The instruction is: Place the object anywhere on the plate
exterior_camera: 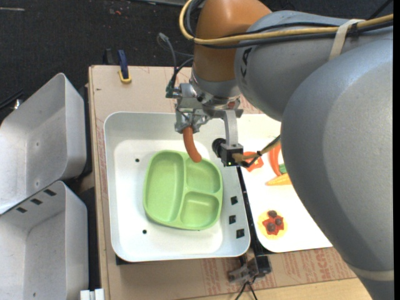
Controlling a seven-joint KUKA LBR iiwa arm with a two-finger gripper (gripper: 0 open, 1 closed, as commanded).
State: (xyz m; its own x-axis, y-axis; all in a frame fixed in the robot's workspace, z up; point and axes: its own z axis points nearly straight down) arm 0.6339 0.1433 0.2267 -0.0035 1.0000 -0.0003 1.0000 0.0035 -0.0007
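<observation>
A green divided plate [182,190] lies in the left white bin [125,167]. My gripper [187,127] hangs over the bin's far side, just above the plate's far rim. It is shut on an orange-red sausage-shaped object [192,147], which dangles from the fingers with its lower end over the plate's upper right compartment.
The right bin [300,236] holds a carrot-like orange piece [275,162], a yellow-orange wedge [278,180] and a dark red berry cluster [273,223]. Grey-white trays [37,136] stand off the bench at the left. The large arm covers the right side.
</observation>
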